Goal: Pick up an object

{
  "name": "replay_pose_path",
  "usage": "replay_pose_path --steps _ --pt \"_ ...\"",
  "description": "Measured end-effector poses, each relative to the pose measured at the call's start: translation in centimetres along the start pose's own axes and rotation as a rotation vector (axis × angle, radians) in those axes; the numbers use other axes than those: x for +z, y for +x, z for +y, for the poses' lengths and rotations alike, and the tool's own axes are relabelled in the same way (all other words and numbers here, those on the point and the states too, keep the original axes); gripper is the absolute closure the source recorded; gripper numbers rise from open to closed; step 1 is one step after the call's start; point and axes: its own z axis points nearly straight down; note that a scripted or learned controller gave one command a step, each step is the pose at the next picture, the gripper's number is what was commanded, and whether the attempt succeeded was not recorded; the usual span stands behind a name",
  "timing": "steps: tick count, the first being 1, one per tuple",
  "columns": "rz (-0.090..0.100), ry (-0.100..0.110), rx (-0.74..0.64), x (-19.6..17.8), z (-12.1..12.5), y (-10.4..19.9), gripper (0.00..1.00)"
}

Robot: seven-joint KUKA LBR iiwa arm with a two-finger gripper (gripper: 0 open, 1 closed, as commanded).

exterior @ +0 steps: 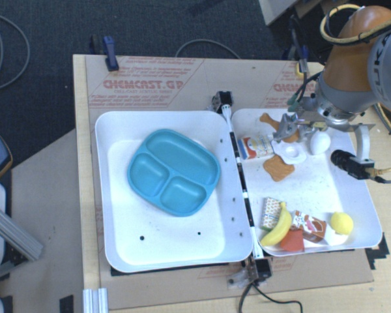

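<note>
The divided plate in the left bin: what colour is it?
Light blue, plain, no pattern. The divided plate shows clearly in the camera view, lying in the white left bin.

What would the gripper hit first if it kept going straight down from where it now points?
Probably the white egg-like toy lying just under the gripper in the right bin; depth is hard to judge from this view.

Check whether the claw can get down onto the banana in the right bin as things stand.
Probably yes. The banana lies uncovered on top, though toys crowd it near the bin's front wall, and the claw sits over the far end.
</note>
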Motion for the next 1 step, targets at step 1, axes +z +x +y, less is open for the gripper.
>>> replay_pose_path --steps 1 --pt "0.001 0.002 0.002 -2.07 -1.74 5.44 1.00"
